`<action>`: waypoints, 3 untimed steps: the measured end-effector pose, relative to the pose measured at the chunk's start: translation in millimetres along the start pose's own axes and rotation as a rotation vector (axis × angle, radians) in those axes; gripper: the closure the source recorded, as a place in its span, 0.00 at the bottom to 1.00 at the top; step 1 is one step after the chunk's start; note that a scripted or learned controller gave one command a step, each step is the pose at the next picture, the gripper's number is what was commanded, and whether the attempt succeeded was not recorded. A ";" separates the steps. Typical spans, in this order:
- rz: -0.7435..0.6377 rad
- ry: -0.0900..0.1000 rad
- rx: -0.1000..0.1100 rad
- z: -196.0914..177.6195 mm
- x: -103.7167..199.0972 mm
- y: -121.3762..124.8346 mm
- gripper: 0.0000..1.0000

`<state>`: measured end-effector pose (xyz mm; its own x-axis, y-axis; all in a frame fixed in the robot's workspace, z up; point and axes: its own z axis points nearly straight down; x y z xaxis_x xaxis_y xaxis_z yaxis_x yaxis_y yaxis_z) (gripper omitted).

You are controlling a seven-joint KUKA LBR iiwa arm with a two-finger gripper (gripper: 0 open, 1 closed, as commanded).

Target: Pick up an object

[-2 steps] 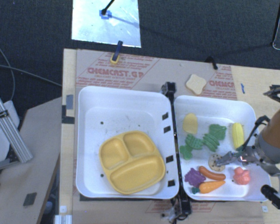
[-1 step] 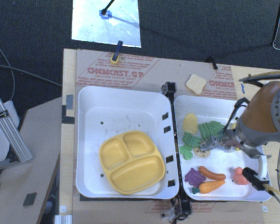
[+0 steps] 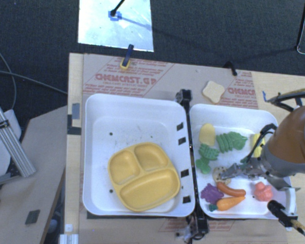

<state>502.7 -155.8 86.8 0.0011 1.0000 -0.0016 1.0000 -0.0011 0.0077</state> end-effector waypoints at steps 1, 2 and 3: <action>-0.007 0.000 0.000 0.3 62.0 -14.1 0.00; -0.006 0.004 -0.002 -11.0 61.2 -12.3 1.00; -0.007 0.004 -0.004 -21.0 61.1 -11.4 1.00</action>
